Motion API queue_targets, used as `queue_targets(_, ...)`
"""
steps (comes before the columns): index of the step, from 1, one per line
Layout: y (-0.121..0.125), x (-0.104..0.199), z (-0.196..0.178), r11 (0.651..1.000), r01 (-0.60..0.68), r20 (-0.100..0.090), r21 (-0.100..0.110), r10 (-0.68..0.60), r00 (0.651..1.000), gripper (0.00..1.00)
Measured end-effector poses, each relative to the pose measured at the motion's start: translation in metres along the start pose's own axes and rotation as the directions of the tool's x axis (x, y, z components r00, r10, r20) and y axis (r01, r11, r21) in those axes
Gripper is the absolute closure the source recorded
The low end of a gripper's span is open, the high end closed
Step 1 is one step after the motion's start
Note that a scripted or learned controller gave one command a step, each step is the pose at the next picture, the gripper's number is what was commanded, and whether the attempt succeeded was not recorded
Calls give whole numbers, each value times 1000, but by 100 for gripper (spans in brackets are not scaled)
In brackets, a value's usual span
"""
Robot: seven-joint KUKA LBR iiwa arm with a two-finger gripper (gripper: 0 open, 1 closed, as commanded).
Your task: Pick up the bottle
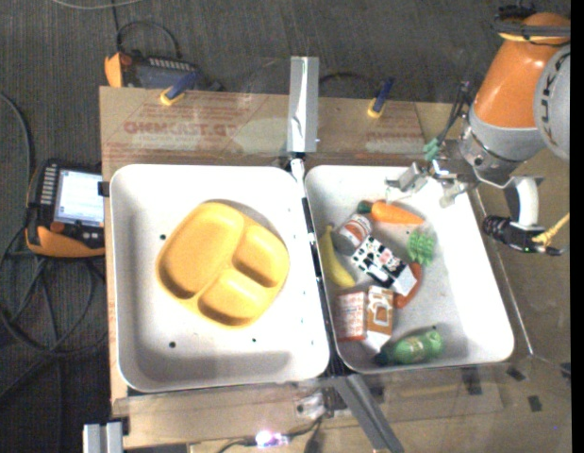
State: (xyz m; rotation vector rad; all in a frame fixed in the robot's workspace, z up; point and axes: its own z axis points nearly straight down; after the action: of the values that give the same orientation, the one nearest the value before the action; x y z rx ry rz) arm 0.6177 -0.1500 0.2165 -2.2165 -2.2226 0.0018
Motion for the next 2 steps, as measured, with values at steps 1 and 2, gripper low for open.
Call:
queue_targets(1, -2, -68, 74, 987, 159, 3, 0, -159, 987, 0)
queue_targets(2, -10, -65, 119, 996, 84, -5, -7, -84, 996, 0)
